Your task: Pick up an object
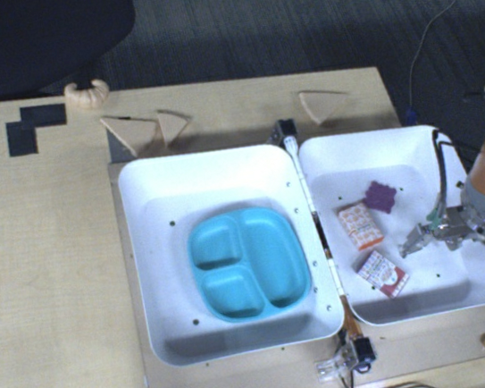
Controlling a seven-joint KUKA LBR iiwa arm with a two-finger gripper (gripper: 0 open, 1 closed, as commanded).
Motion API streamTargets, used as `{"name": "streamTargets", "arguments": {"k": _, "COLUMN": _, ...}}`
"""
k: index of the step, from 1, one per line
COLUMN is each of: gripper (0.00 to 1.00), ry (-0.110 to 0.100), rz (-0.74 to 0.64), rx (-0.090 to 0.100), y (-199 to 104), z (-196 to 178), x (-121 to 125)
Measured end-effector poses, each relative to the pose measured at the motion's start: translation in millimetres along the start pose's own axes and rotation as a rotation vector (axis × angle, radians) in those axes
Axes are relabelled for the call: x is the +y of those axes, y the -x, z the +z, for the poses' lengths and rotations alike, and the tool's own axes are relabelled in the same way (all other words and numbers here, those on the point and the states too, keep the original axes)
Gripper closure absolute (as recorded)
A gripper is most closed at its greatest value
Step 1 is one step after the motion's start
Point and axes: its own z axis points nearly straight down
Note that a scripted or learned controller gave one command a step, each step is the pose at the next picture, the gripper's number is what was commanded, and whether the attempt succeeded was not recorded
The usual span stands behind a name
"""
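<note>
In the right bin (416, 146) lie three small objects: a purple lumpy piece (381, 196) toward the back, an orange-and-white packet (359, 225) in the middle, and a red-and-white packet (381, 272) toward the front. The gripper (414, 242) reaches in from the right, low over the bin floor. Its tip sits just right of the two packets, apart from them. Nothing shows between its fingers.
The left bin (150, 211) holds a blue divided tray (248, 262). A black and white divider (303, 188) runs between the bins. Wooden wedges (147, 126) stand on the bench behind the bins. Cables and clips (357, 357) lie at the front edge.
</note>
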Motion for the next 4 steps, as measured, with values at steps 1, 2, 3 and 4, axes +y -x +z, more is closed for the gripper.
{"name": "streamTargets", "arguments": {"k": 1, "gripper": 1.0, "ry": 0.004, "rz": -0.002, "rx": 0.0, "y": 0, "z": -11, "x": 2}}
{"name": "streamTargets", "arguments": {"k": 2, "gripper": 0.0, "ry": 0.004, "rz": -0.002, "rx": 0.0, "y": -1, "z": -11, "x": 2}}
{"name": "streamTargets", "arguments": {"k": 3, "gripper": 0.0, "ry": -0.007, "rz": 0.002, "rx": 0.0, "y": -16, "z": 23, "x": -3}}
{"name": "streamTargets", "arguments": {"k": 4, "gripper": 1.0, "ry": 0.0, "rz": -0.001, "rx": -0.001, "y": -16, "z": 11, "x": -1}}
